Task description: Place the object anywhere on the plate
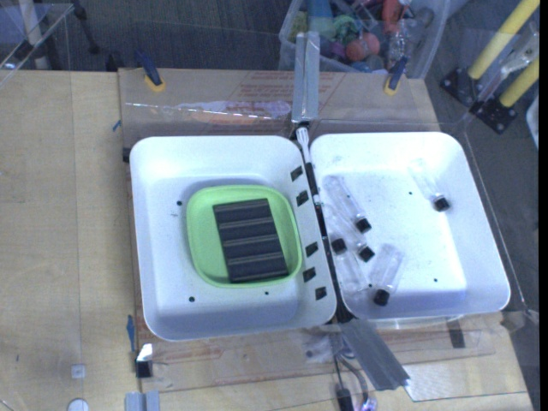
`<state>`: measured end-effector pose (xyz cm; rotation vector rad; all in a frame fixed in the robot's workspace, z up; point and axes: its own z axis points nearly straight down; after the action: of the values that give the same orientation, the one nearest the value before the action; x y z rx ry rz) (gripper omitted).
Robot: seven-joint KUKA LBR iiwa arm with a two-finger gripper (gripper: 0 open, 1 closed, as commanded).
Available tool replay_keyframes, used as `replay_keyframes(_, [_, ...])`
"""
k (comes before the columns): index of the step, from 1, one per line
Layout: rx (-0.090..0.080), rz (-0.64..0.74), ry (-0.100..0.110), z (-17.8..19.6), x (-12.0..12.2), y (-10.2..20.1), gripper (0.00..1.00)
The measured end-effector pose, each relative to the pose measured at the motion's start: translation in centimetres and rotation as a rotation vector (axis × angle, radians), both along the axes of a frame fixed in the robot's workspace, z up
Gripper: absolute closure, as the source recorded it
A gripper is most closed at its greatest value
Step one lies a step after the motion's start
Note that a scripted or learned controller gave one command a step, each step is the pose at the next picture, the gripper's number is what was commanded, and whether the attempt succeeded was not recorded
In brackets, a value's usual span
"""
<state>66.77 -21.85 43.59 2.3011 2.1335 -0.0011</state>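
plate (199, 229) 1 | dark block (250, 241) on it 1 | vials (387, 268) 5

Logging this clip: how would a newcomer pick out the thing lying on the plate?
Look in the left white bin, at the green square plate in its middle. On it lies a dark ridged rectangular block, opaque and broad, unlike the small clear black-capped vials in the right bin.

Wooden bench (60, 229) bearing two white bins (154, 255) (462, 255) side by side
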Motion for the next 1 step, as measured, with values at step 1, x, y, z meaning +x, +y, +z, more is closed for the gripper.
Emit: replay_keyframes(1, [0.002,-0.034,0.001,-0.04,-0.05,0.06,0.0])
